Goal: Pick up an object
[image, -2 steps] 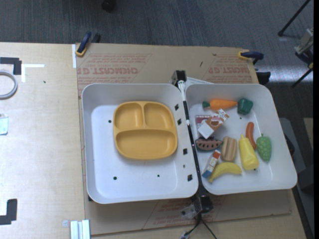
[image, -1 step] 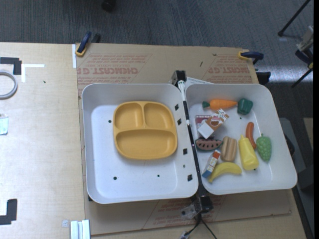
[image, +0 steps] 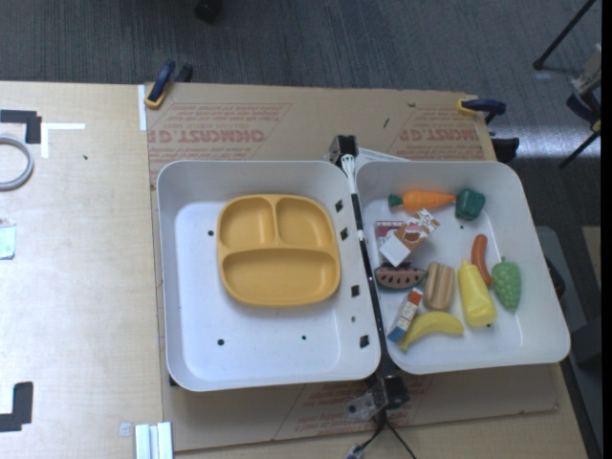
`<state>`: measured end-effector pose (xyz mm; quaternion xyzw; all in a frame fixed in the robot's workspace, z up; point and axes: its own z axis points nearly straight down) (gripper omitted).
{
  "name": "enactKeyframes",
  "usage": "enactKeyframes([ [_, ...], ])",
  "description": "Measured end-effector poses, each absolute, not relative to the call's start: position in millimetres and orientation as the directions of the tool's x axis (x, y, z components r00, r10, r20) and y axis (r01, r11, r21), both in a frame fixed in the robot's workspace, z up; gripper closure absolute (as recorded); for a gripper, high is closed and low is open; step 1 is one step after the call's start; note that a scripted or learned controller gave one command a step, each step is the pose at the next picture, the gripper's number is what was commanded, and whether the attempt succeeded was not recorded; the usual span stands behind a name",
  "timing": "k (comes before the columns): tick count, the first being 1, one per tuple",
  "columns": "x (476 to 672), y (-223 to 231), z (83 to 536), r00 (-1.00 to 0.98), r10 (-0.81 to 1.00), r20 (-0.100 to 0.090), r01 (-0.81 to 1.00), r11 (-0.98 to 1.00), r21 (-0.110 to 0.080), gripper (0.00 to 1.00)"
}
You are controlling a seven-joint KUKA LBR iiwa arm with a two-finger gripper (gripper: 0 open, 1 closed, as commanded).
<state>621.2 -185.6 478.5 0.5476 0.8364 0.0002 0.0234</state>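
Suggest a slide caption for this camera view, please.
Yellow divided plate in the left bin; toy foods fill the right bin.

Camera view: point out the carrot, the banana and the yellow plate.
carrot (image: 427, 200), camera view, middle of its orange body.
banana (image: 432, 327), camera view, middle of its curve.
yellow plate (image: 279, 284), camera view, floor of its large compartment.

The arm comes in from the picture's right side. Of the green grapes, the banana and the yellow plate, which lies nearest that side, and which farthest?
1. green grapes, far right of the right bin.
2. banana, same bin, front left.
3. yellow plate, in the left bin.
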Motion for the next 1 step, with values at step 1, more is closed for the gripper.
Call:
enactKeyframes([
  [1, 622.4, -185.5, 487.2, -0.401, 0.915, -0.041, 0.915, 0.402, 0.027, 1.00],
])
